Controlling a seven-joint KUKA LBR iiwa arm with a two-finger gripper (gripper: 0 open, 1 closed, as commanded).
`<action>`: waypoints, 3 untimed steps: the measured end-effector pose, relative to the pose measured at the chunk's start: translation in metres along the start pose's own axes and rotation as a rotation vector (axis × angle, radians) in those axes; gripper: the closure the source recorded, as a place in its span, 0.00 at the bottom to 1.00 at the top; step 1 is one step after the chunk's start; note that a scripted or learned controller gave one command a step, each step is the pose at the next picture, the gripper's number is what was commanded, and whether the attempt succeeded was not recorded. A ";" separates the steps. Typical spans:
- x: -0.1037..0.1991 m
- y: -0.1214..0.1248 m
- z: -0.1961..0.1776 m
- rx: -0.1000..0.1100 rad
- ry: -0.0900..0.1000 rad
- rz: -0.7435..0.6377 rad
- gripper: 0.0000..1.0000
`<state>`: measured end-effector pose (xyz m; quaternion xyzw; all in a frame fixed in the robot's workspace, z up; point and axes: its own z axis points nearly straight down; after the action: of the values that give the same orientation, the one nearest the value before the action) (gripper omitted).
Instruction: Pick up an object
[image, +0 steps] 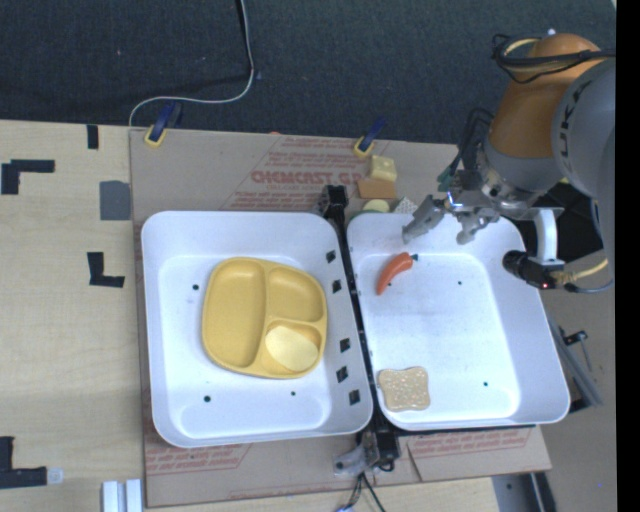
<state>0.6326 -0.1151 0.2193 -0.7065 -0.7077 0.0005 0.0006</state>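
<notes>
The gripper (445, 225) hangs with its fingers apart and holding nothing over the right bin's (520, 340) far edge, near the orange carrot (394, 272).

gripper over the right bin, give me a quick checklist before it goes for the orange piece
1. Fingers spread: ok, the gripper shows two fingers apart.
2. Nothing between the fingers: ok, they hold nothing.
3. Target free to take: ok, the orange piece lies alone on the floor of the right bin, apart from the tan slice.
4. Gripper lined up over target: not ok, it sits near the bin's far rim, to the right of and beyond the piece.
5. Height above the bin floor: cannot tell from this slanted view.
6. Left bin out of the way: ok, the yellow plate lies there, beyond the divider.
</notes>
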 end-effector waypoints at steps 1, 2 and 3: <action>0.018 0.017 0.140 -0.003 -0.003 -0.001 0.00; 0.004 0.031 0.135 -0.002 0.000 0.000 0.00; 0.016 0.005 0.135 0.000 -0.001 0.001 0.00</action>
<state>0.6377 -0.0990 0.0847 -0.7069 -0.7074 0.0010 0.0002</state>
